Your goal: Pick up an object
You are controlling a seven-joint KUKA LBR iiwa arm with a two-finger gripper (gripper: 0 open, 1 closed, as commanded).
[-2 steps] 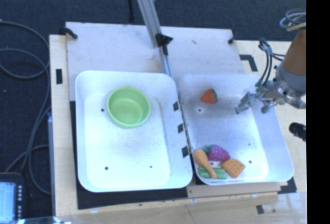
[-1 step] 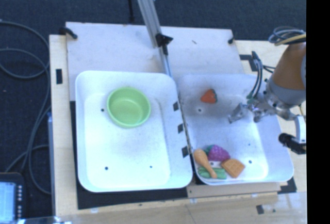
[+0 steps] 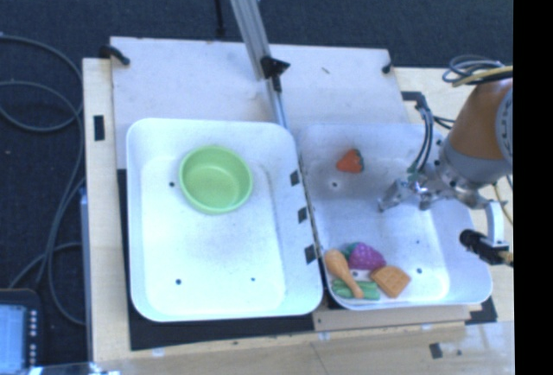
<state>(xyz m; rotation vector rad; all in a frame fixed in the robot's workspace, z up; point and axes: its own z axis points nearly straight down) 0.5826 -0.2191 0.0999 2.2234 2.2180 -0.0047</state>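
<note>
bench: pale wooden bench (image 3: 207,79) on dark carpet, bearing two shallow white bins side by side.
landmark: shallow white plastic right bin (image 3: 458,274); every place below is given against it.
left bin: shallow white plastic left bin (image 3: 155,278) lies just beside the landmark, their inner edges touching along the middle seam.
bowl: round lime-green plastic bowl (image 3: 216,180) sits upright in the left bin's far half, well apart from the landmark.
strawberry: small red-orange strawberry-shaped toy (image 3: 350,161) lies alone on the landmark's far floor, near its inner wall.
near cluster: four toys heaped in the landmark's near corner, touching one another.
carrot: orange carrot-shaped toy (image 3: 340,271) lies at the cluster's inner side, tilted.
grapes: purple grape-bunch toy (image 3: 366,257) rests at the cluster's far side.
waffle: tan-orange waffle-like square toy (image 3: 392,281) lies at the cluster's outer side.
green piece: flat green toy piece (image 3: 366,290) sits under the others, partly hidden.
arm: grey arm with orange band (image 3: 477,127) hangs over the landmark's outer wall.
gripper: metal two-finger gripper (image 3: 399,194) sits low over the landmark's middle floor, between strawberry and near cluster, apart from both.
fingers: too small and blurred; cannot tell their spread; nothing seen between them.
post: slanted grey metal post (image 3: 246,6) stands beyond the landmark's far inner corner.
</note>
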